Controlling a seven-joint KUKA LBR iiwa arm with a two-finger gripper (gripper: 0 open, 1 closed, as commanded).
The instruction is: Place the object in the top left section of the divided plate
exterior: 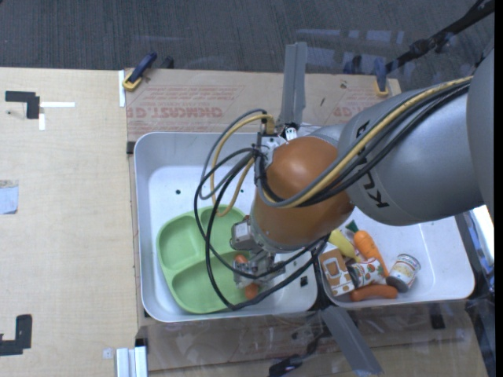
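Observation:
A green divided plate (pixel 183 251) lies in the left white bin (pixel 157 171), toward its front. My gripper (pixel 248 264) hangs low over the plate's right side, mostly hidden under the orange wrist band and the cables. A small orange object (pixel 250 291) shows just below the gripper at the plate's front right edge. I cannot tell whether the gripper holds it or whether it rests on the plate. The plate's left sections are bare green.
The right bin (pixel 440 289) holds a carrot (pixel 366 247), another orange piece (pixel 374 293), a small can (pixel 405 271), a printed box (pixel 335 275) and a yellow item (pixel 341 239). The arm's bulk covers the middle of both bins. Wooden bench lies to the left.

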